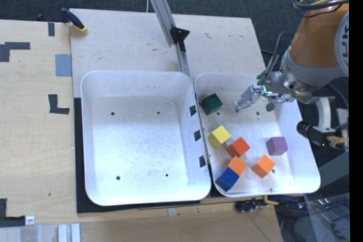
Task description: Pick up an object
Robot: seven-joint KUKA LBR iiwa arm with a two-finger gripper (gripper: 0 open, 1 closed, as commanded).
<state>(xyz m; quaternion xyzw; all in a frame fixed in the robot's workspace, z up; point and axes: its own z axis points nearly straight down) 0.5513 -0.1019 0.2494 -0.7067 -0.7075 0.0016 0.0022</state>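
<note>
Grey KUKA arm with orange band [317,25] enters from the right edge of the frame, upper half. Its two-finger gripper [245,101] sits over the upper middle of the right-hand shallow white bin [300,173], fingers pointing toward lower left. Finger spacing: cannot tell from this angle; nothing visible between them.

Right bin contents, all small blocks:
- dark green cube [211,103], upper left of the bin, near the gripper's left, apart from it.
- yellow cube [220,136], left centre.
- red-orange cube [238,147], just beside the yellow one, to its lower right.
- purple cube [276,145], right of centre, on its own.
- orange cube [263,166], below the purple one.
- second, smaller orange block [237,165], touching the blue cube [227,178] at the bin's lower left.

Left-hand shallow white bin [91,133] fills the centre of the frame. Grey metal bar [161,5] runs diagonally from top centre to the bins' shared wall. Blue-and-yellow tool [74,20] lies on the bench at upper left.
</note>
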